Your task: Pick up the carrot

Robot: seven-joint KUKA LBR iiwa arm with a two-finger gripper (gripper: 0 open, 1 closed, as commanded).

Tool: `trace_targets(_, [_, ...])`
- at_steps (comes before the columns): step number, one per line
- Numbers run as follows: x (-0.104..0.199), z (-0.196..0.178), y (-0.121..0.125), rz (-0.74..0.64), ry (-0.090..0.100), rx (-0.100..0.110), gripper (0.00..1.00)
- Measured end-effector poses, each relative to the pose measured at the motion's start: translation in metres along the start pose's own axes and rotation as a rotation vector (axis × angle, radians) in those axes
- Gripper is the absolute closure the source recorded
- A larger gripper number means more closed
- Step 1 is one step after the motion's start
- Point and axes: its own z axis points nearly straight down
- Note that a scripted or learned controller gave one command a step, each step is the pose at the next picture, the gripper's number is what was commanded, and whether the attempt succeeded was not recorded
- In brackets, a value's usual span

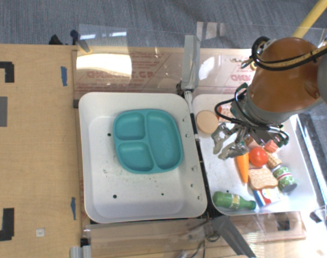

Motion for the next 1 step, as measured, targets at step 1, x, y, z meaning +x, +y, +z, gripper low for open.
trace_targets(1, [0.0363, 0.01, -0.0161, -0.497, 0.009, -0.007, 1.0])
